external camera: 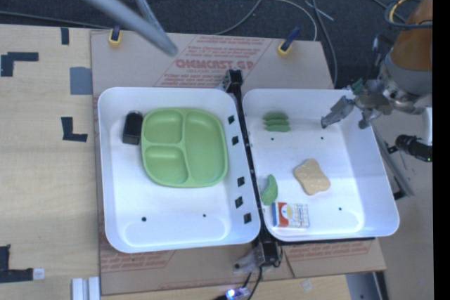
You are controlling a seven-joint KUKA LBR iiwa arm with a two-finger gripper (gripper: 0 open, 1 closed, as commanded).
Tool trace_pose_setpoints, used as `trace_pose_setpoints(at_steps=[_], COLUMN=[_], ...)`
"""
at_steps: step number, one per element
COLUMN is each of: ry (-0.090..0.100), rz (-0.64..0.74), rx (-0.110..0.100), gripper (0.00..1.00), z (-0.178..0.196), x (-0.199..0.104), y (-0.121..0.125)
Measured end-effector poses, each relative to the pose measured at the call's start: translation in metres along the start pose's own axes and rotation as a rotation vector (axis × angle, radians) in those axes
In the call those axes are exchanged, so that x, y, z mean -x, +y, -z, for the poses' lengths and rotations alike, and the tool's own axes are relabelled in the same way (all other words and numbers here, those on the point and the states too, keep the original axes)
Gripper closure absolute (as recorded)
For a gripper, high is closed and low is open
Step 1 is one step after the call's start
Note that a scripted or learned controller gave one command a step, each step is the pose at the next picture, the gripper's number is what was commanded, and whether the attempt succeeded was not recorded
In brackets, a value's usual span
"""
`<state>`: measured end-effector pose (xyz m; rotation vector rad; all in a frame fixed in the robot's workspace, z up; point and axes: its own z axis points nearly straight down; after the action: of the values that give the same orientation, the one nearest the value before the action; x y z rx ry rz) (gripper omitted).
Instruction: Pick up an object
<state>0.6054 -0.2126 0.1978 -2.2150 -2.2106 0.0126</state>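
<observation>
The gripper (349, 112) is seen spread open and empty above the far right rim of the right bin (373, 172). Within that bin, a biscuit (311, 176) lies near the middle, a green piece (276, 122) far left, a carton (291, 214) near front. A miss is likely if descent is off-centre, since these items lie flat and could be nudged aside by one finger

In the left bin (112, 172), a block (132, 128) touches the divided plate (185, 147) on its left; the right bin (365, 172) lies to the plate's right.
</observation>
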Motion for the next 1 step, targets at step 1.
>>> trace_pose_setpoints(at_steps=[1], ry=[-0.003], rz=[0.003], rx=[0.013], gripper=[0.0], z=[0.0079], x=[-0.0004], y=[0.0032])
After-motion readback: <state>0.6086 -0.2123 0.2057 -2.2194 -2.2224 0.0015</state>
